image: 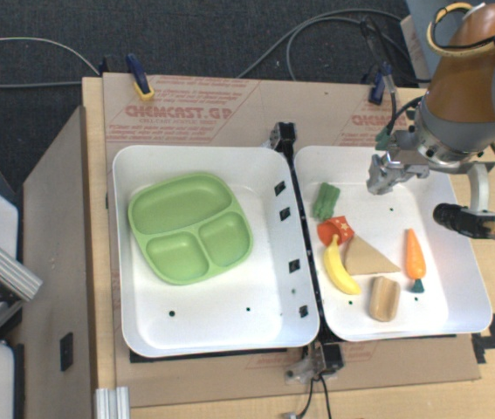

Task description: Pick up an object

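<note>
Approach step: gripper [388,180] hovers above right bin [457,317], holding nothing, finger state indeterminate; next move calls for descent onto 1 item, likely carrot [414,253]

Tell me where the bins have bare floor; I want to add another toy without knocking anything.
Left bin: a broad bare strip between the green tray and the front rim. Right bin: bare floor right of the carrot. Crowded: banana, wedge, red piece and bread cluster together.
</note>
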Controlling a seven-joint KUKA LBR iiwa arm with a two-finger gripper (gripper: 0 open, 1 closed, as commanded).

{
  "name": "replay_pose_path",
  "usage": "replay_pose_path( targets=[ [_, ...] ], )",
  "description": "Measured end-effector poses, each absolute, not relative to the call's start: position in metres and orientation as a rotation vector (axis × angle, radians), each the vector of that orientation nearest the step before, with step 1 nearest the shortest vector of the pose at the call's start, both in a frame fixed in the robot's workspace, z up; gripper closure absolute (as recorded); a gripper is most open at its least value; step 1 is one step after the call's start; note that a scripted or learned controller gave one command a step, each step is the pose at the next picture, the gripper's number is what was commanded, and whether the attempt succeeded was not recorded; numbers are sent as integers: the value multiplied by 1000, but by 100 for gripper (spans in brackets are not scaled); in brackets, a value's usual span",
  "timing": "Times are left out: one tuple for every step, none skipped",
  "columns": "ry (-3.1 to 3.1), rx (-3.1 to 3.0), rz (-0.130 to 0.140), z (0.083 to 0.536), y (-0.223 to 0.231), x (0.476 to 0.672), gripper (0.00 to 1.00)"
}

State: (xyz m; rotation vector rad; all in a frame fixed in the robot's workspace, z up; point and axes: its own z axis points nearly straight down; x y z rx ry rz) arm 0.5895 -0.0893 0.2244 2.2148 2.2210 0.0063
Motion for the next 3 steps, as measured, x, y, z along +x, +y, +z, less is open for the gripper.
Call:
replay_pose_path(
  targets=[
    [2222, 2217, 3, 251, -89, 591, 100],
    [2231, 2218, -1, 243, -45, 594, 100],
    [2232, 2218, -3, 227, 4, 602, 100]
  ],
)
